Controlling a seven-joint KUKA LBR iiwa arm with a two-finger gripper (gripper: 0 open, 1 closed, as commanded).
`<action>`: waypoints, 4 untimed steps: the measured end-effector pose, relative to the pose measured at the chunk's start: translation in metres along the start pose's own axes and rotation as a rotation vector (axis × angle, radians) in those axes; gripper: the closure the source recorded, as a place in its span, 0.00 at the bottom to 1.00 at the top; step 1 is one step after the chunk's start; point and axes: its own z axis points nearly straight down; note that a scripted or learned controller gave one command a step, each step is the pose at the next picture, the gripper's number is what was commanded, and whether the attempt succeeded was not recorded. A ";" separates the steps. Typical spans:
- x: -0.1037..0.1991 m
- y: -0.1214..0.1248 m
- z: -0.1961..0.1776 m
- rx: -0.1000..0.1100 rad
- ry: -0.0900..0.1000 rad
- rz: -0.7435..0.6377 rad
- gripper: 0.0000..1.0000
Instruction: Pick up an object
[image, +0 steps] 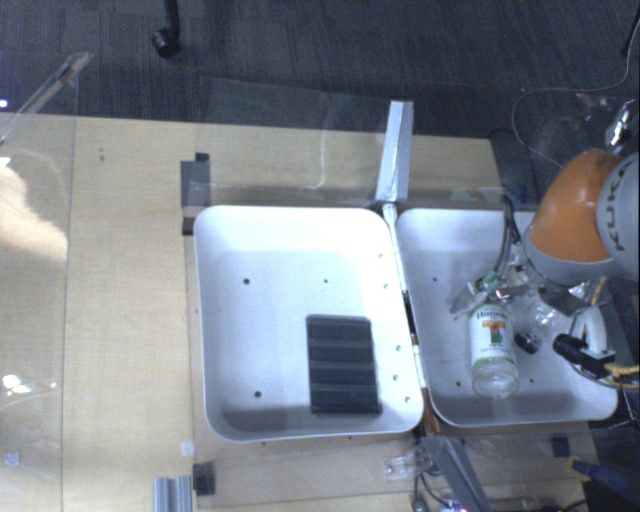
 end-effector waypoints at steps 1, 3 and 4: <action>0.015 0.016 0.000 0.002 0.000 -0.044 0.00; 0.004 0.023 -0.020 0.011 0.007 -0.228 1.00; 0.022 0.079 -0.097 0.009 0.006 -0.198 1.00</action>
